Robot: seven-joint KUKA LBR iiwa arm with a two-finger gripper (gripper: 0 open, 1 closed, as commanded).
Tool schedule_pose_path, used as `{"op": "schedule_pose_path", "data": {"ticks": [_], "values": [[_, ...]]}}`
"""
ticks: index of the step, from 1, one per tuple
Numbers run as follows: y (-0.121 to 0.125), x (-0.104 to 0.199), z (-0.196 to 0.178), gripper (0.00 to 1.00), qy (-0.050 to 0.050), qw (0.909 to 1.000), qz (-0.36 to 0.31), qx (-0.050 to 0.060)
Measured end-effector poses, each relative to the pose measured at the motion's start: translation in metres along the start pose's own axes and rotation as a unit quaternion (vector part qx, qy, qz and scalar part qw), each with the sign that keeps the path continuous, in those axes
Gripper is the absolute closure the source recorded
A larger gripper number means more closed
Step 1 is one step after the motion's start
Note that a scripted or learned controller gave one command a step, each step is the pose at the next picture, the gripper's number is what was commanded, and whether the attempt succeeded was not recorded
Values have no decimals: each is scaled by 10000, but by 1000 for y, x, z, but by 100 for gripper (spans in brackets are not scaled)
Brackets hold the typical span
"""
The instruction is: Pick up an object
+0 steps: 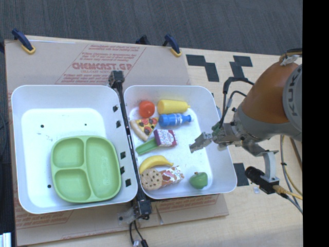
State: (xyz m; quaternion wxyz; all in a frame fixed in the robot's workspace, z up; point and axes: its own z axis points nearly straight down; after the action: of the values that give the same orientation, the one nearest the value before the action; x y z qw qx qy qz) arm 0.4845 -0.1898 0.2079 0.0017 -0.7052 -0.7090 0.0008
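Two white bins sit side by side on the table [205, 66]. The left bin [31, 107] holds a light green plate [86, 169] with three parts in it. The right bin [211, 138] is full of toy food. Near its top there is a red tomato [147, 108] next to a yellow squash [172, 106]. Just under them lies a blue bottle [175, 120], and beside that a slice of pizza [144, 127]. In the middle there is a small pink packet [165, 138] touching a green stick shape [147, 147]. Lower down there is a yellow banana [154, 162], a round cookie [150, 179] with dots, and a red and white snack bag [171, 175] next to it. A green apple [199, 179] sits alone near the bottom right corner of that bin. The grey arm with the orange band [267, 94] comes in from the right. Its jaws [198, 143] hang over a bare white spot on the right side of the right bin, above the apple and apart from the pink packet. Nothing is between the jaws. I cannot tell if they are wide or narrow. A piece of brown cardboard [97, 63] with red writing lies behind the bins.
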Motion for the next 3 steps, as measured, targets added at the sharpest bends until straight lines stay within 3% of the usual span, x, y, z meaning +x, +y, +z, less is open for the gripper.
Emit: {"op": "schedule_pose_path", "data": {"ticks": [1,2,3], "values": [[0,19,114,0,-14,10000,-6,-33],[1,20,104,100,-4,10000,-46,-27],[18,-10,-8,100,-17,10000,0,-29]]}}
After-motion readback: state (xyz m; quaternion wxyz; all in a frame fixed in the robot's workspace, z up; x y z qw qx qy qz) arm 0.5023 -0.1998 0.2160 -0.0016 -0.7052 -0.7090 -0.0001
